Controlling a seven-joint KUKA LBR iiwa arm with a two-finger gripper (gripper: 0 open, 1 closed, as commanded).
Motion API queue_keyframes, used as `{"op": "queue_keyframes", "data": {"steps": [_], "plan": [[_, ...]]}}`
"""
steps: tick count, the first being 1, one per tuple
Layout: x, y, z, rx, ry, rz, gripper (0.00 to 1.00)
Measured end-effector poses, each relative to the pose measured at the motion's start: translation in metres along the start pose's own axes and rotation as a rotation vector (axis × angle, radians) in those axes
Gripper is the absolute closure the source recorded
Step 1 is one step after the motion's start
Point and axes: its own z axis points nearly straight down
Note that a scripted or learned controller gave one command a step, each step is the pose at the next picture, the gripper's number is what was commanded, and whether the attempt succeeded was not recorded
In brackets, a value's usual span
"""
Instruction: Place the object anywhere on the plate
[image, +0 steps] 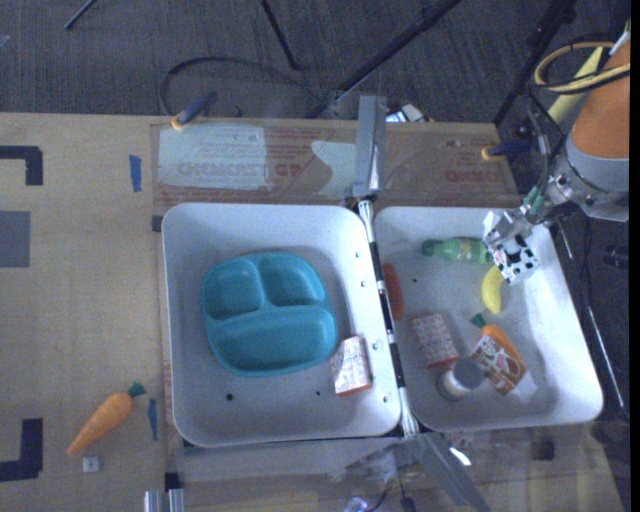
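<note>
A grey KUKA arm with an orange band reaches in from the right, its gripper (512, 250) hanging over the far right part of the right-hand bin (575, 330). Whether the jaws stand wide or narrow cannot be told from this slanted overhead view; nothing is seen held between them.

Just left of the jaws a green bottle (455, 249) lies on its side. Directly below them, toward the camera, a yellow banana (491, 290) rests on the bin floor. Farther toward the near edge sit an orange juice carton (500, 363), a small grey can (458, 380) touching it, and a red-patterned packet (435, 338). An orange stick-shaped item (392, 290) lies along the bin's left wall.

Well to the left of the jaws, in the left-hand bin (200, 225), sits the teal divided plate (268, 312), its compartments bare. A small snack carton (350, 366) rests just beside the plate's near right corner.

Far left of the jaws, outside both bins, a toy carrot (100, 420) lies on the bench (70, 300).
</note>
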Motion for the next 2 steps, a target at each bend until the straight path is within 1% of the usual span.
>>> {"op": "queue_keyframes", "data": {"steps": [1,2], "plan": [[0.112,-0.019,0.006,0.001,0.003,-0.198,1.00],[0.178,-0.099,-0.017,0.002,0.003,-0.287,1.00]]}}
